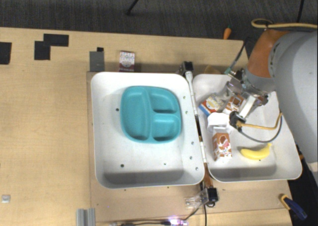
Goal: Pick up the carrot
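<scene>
Carrot [232, 104]: orange sliver (mostly hidden, blurred) under jaws, right bin [258, 175].

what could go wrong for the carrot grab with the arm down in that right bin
The gripper sits low over a packed cluster: a small carton, a snack packet and a banana lie close by, so it may close on the wrong item. I can't clearly make out a carrot, so it may be hidden under the arm.

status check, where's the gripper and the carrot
Gripper low in right bin, above cartons. Carrot not identifiable from here. Milk carton and banana close by.
</scene>
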Controlling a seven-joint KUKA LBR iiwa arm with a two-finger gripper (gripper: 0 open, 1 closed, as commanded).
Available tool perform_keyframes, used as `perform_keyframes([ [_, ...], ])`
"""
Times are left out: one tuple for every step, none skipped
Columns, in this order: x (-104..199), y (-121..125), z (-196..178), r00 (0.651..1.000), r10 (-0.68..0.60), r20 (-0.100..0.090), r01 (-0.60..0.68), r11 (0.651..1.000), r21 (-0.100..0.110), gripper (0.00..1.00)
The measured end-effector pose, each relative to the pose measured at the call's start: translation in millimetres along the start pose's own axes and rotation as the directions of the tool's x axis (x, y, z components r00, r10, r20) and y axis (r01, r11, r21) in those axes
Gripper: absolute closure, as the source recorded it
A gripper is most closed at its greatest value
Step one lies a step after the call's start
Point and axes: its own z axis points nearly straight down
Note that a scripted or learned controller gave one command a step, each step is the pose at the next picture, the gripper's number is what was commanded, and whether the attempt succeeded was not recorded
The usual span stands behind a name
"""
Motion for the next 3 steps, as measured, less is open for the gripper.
perform_keyframes([
  [57,-63,-89,0.975,0.224,0.000,-0.224,0.974,0.009,0.00],
  [106,-127,-85,0.897,0.443,0.011,-0.443,0.896,0.014,0.00],
  [64,-162,-196,0.849,0.529,0.000,-0.529,0.849,0.006,0.00],
])
